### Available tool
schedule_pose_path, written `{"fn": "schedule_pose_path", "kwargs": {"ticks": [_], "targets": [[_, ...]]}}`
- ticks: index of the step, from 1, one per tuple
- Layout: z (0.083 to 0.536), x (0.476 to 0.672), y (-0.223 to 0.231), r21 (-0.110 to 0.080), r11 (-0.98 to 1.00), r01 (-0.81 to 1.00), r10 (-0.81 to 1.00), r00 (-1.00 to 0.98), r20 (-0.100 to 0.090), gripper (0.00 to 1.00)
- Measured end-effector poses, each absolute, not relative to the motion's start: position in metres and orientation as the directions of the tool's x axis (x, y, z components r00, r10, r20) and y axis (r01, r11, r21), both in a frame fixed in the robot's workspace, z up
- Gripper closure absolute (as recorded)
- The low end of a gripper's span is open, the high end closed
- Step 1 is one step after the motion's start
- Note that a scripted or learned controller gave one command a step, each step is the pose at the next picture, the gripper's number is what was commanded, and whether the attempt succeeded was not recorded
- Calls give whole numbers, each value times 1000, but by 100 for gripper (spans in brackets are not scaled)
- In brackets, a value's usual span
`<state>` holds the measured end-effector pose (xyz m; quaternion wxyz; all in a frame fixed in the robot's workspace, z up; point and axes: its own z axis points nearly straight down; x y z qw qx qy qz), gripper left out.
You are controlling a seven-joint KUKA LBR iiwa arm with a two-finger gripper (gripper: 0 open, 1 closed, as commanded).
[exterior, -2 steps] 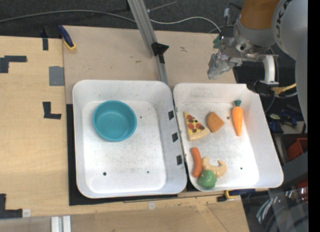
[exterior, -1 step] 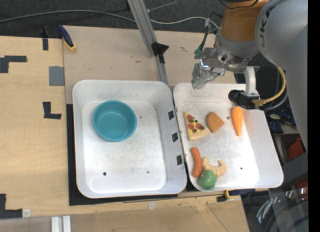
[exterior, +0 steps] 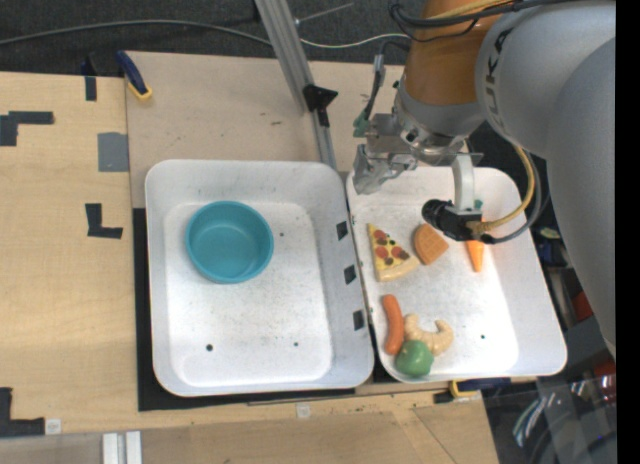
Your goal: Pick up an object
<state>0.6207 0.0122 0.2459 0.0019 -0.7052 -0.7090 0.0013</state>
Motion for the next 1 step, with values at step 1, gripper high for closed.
{"fn": "schedule_pose_path", "kwargs": {"ticks": [1], "targets": [[230, 609, 65, -4, 6, 1000, 1000, -6, 1, 100]]}}
